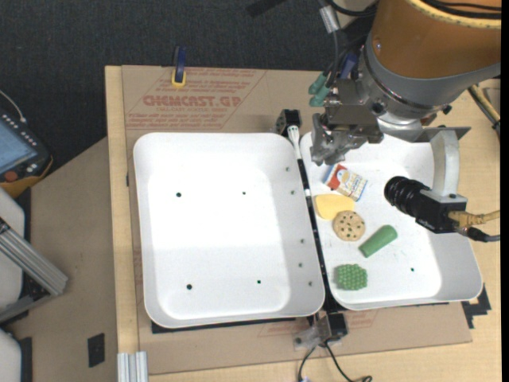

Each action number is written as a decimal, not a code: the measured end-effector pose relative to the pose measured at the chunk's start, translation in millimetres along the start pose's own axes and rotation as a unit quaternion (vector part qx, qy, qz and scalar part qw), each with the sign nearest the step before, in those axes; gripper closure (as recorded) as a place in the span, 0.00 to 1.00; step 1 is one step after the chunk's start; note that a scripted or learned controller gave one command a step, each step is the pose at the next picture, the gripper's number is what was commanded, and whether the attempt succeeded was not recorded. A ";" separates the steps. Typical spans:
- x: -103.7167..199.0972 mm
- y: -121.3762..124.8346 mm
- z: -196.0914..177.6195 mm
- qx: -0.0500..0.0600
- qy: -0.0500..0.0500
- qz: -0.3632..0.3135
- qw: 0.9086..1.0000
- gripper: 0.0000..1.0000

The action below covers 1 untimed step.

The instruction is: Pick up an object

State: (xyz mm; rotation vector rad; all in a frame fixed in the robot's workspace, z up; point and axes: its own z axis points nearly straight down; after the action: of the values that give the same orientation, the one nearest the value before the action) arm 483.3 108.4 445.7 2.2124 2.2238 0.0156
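Camera view: right bin [453,281] holds five items; jaws [328,151] above them, state unclear.

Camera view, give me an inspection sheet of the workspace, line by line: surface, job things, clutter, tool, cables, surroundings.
Surface: cardboard sheet bearing a left bin and a right bin, side by side.
Job's things: in the right bin, a red and white packet, a yellow piece, a cookie, a green cylinder and a green bumpy round.
Clutter: blue and yellow clamp at the cardboard's far edge.
Tool: tool hangs over the right bin's far left corner, just above the packet; nothing seen between its fingers.
Cables: black cable at the near edge.
Surroundings: dark floor.
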 end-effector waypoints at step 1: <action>-1.8 0.8 -5.8 0.003 -0.002 0.002 1.000 1.00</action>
State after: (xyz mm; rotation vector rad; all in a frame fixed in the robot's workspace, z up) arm 484.1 106.6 451.6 2.2182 2.2211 0.0046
